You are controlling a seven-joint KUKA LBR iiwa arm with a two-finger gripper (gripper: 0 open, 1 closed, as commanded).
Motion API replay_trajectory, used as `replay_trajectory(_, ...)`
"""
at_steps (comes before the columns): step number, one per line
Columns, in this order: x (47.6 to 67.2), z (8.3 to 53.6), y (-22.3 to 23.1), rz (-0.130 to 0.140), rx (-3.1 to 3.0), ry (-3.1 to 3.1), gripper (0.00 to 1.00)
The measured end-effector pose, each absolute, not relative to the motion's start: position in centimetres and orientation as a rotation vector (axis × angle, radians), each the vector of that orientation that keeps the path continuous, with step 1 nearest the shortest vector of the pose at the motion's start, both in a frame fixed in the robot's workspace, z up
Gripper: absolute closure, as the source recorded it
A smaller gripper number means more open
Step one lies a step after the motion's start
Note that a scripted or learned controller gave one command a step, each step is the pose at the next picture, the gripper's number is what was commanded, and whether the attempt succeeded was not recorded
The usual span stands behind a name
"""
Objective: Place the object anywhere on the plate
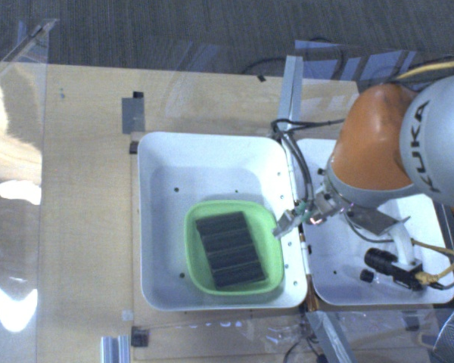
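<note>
A green plate [194,231] with rounded corners rests in the front part of the left white bin [166,172]. A black ribbed rectangular object [228,249] lies flat on the plate and covers most of its middle. My gripper [293,219] hangs at the plate's right rim, over the wall between the two bins. It sits beside the black object and apart from it, with nothing visible in it. The grey and orange arm [378,150] above it hides much of the right bin.
The right white bin [340,278] lies under the arm, with its floor showing at the front. A grey metal post [291,89] stands behind the bins. The wooden bench [76,203] stretches to the left, with a clear panel along its left side.
</note>
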State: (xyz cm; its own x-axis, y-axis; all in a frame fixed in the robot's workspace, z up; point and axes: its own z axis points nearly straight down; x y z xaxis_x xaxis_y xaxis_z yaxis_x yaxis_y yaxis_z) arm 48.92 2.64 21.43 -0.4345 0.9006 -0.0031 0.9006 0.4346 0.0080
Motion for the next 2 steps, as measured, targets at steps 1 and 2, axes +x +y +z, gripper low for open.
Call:
replay_trajectory(1,49.1,22.5,2.7,0.014,1.658,2.655,1.0)
replay_trajectory(2,48.8,19.2,8.1,0.005,1.352,2.833,1.0)
